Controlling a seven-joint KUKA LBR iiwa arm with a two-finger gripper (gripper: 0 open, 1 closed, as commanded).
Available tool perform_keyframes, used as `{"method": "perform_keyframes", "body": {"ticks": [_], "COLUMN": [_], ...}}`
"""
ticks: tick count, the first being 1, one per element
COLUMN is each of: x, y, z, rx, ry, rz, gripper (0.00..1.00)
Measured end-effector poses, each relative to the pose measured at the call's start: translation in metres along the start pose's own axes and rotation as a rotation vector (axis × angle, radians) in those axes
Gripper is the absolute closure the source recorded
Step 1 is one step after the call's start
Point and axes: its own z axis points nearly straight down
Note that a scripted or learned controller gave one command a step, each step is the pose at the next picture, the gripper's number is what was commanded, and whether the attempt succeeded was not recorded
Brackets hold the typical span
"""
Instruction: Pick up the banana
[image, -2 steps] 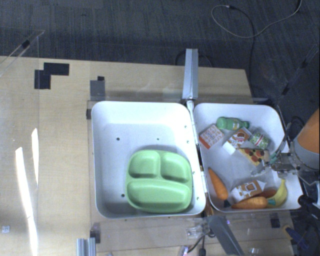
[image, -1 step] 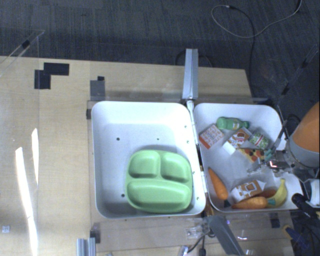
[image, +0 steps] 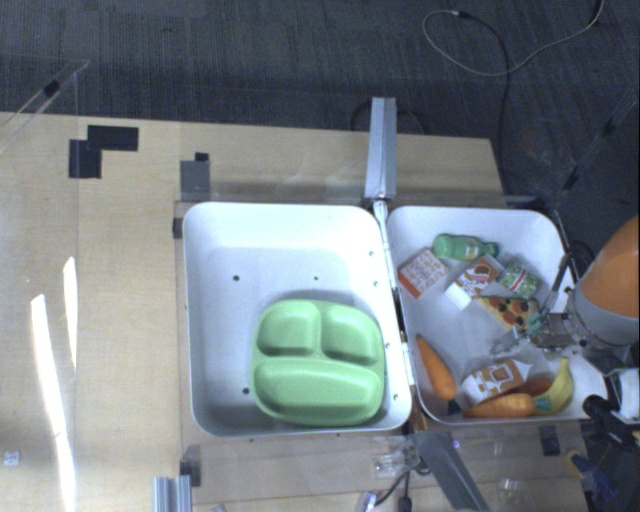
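My desk is pale wood with black marks. Both bins are white. The sectioned tray is light green, the bottle green, the banana yellow, two carrots orange, and the cartons red-and-white printed. My arm carries an orange band.

A sectioned tray lies in the left bin; the banana lies in the right bin's near corner.

Single fixed camera above the bench — looks down at a slant, both white bins in frame, mid-distance.
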Motion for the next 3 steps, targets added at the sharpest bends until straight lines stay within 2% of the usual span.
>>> {"method": "perform_keyframes", "body": {"ticks": [1,2,3], "x": [0.002,0.004,0.002], "y": [0.039,0.001,-0.002], "z": [0.0,0.0,-0.009], "rx": [0.002,-0.006,0.005], "ry": [0.006,-0.003,-0.003], "rz": [0.155,0.122,0.076], "gripper": [0.0,0.0,0.0]}}
